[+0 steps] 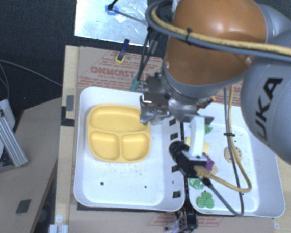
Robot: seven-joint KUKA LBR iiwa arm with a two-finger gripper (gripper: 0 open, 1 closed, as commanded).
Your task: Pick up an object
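- Left bin [102, 191]: yellow plate [118, 134], three compartments, lies flat in far half.
- Gripper [148, 114] hangs at plate's far right corner, about over rim. Claw hidden under wrist: cannot tell whether apart or together. Nothing seen held.
- Likely target: plate. Grip raised rim, not flat middle. Descend straight, pinch rim wall, lift slowly; a wide plate may tilt or slip.
- Right of plate, in right bin [262, 201]: purple piece [208, 161], green pieces [205, 200], well apart from plate.
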